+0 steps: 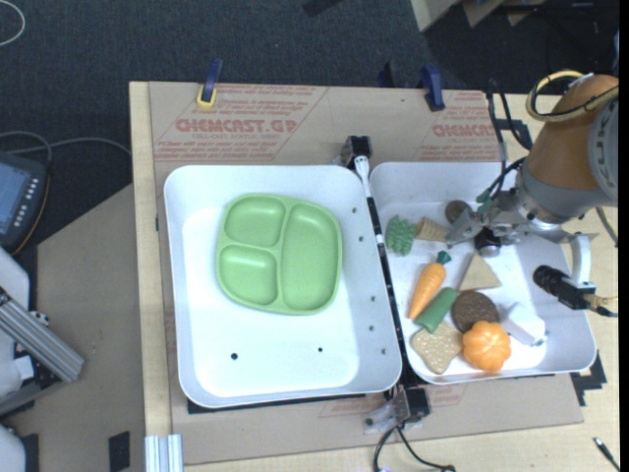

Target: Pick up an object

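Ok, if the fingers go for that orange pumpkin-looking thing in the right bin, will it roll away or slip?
The orange pumpkin looks rounded and glossy, so it may slip from a pinch. It leans against the cracker and brown cookie, which probably limit rolling. It looks like a plastic toy, likely light and stiff.

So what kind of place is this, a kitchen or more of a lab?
Most likely a robotics lab bench, not a kitchen: two white bins clamped to a board, toy food such as a carrot in one, loose cables on the carpet.
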{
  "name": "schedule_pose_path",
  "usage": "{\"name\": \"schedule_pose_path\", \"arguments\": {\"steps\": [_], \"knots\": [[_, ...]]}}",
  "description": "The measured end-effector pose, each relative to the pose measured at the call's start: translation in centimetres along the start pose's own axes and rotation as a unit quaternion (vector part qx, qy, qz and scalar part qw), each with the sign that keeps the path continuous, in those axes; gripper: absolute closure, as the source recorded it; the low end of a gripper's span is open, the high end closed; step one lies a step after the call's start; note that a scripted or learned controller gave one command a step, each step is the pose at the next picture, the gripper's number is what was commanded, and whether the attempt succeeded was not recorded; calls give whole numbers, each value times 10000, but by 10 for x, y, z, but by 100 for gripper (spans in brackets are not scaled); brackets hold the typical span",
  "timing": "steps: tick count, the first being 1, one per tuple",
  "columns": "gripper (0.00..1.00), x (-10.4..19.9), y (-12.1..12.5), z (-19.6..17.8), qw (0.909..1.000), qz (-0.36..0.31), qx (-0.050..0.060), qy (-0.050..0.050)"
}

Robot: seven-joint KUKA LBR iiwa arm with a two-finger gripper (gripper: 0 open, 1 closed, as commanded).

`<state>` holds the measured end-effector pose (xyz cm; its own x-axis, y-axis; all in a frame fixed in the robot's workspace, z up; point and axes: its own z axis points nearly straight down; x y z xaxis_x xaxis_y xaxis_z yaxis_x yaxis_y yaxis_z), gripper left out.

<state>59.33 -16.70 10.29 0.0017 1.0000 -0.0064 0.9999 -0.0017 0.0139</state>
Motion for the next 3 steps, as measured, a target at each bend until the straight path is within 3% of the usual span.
{"name": "schedule_pose_path", "arguments": {"steps": [1,2,3], "knots": [[100,-2,2,-12,10000,0,-47,-35],[100,-7,-2,-73,10000,-2,31,16],[100,-8,0,-125,10000,-12,35,18]]}}
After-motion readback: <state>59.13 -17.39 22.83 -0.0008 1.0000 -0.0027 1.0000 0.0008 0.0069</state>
